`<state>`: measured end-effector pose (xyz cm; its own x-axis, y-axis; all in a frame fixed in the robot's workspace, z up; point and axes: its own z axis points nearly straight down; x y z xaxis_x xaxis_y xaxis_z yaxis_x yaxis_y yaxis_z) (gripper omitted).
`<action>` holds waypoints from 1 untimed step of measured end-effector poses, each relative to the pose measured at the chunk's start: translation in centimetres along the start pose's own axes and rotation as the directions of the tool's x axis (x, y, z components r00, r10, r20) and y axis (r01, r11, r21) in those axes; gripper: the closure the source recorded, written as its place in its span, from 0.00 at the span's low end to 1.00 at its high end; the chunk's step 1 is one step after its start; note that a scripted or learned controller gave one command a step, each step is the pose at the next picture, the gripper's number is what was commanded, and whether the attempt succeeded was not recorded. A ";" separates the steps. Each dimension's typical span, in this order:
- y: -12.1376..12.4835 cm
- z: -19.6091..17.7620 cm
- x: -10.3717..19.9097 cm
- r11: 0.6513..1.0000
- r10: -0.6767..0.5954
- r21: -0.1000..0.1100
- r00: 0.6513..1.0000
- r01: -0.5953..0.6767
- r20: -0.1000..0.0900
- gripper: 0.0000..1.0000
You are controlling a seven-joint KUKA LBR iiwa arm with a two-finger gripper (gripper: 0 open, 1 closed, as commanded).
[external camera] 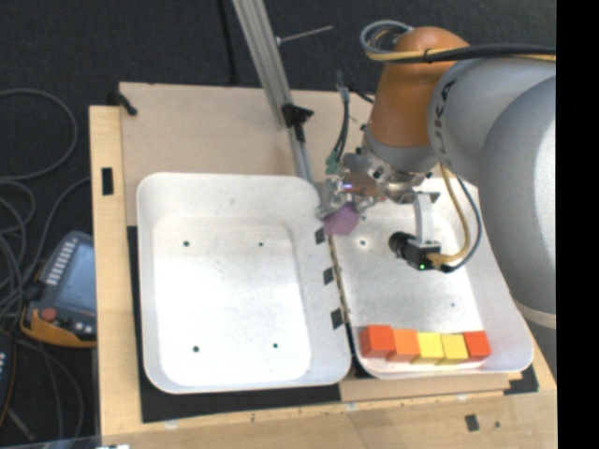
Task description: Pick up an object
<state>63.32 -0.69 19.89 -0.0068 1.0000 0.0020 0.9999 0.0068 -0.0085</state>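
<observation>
Arm: the grey KUKA arm with the orange band (412, 73) reaches in from the right edge of the table and bends down over the far part of the right bin.
Gripper: the two-finger gripper (343, 204) sits low at the far left corner of the right bin, just beside the ridge where the two bins meet.
Fingers: they appear closed on a small purple, rounded object (342, 219); the object shows right under the fingertips, though the view is too coarse to be fully sure of the contact.
Purple object: at the far left corner of the right shallow white bin (468, 288), next to its left wall; I cannot tell whether it is lifted or touching the floor of the bin.
Block row: a row of small rectangular blocks (424, 343), running from orange through yellow and back to orange, lies along the near edge of the right bin, well apart from the gripper.
Left bin: the left shallow white bin (225, 279) touches the right bin along its right wall, with a few dark dots on its floor.
Table: a pale wooden table (187, 120) carries both bins.
Mast: a slanted silver metal rail (267, 64) rises from behind the bins at the far edge of the table.
Cable: a black connector on a cable (416, 251) hangs from the wrist over the middle of the right bin.
Pendant: a grey and orange hand controller (61, 288) lies on the dark floor off the table's left edge.
</observation>
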 end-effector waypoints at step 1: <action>-7.3 -2.0 5.9 1.000 -0.001 -0.006 1.000 0.001 -0.001 1.00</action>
